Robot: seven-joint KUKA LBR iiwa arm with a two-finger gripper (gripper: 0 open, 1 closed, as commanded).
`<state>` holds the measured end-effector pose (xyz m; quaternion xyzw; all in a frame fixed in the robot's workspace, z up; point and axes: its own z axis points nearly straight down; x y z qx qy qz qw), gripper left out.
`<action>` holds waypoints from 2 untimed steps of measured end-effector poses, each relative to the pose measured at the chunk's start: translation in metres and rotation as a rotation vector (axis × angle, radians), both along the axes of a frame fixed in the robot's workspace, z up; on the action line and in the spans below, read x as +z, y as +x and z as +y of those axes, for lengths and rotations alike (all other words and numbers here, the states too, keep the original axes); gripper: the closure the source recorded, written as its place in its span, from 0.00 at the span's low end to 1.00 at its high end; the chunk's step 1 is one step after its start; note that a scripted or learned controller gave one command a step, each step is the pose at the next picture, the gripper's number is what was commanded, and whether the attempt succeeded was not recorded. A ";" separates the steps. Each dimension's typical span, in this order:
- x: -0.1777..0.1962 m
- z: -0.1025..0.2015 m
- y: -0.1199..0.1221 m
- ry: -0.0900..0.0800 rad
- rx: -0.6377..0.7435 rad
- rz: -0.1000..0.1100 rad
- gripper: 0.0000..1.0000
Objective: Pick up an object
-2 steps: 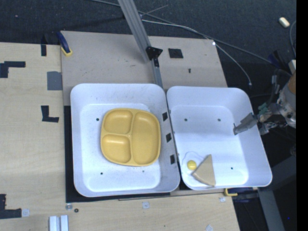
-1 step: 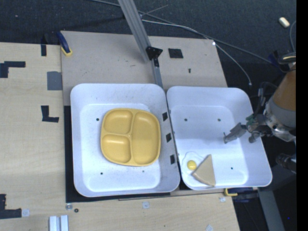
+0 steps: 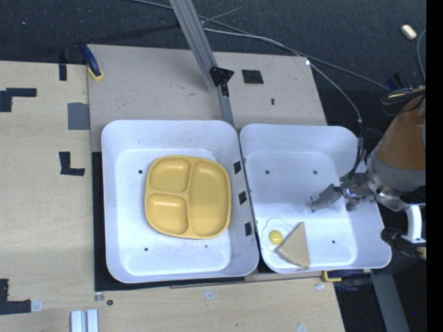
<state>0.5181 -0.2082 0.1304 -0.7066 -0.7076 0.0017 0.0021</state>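
Note:
My gripper (image 3: 320, 200) hangs over the middle of the right bin (image 3: 294, 138), reaching in from the right and pointing left, low above the bin floor. Nothing shows in its grasp. A tan wedge-shaped piece (image 3: 296, 245) lies near the bin's front edge, below and left of the gripper. Beside the wedge on its left sits a small white fried-egg toy with a yellow yolk (image 3: 275, 236). A yellow divided plate (image 3: 187, 196) lies in the middle of the left bin (image 3: 114, 185).
The grey arm with its orange band (image 3: 401, 151) stands over the right bin's right rim. A slanted metal rail (image 3: 197, 33) runs down to the gap between the bins. Cables cross the dark floor behind the bench.

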 end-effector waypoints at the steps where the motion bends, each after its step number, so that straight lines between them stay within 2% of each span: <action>1: -0.046 -0.001 0.001 -0.004 -0.001 -0.007 0.00; 2: -0.032 0.000 0.003 -0.003 0.000 -0.012 1.00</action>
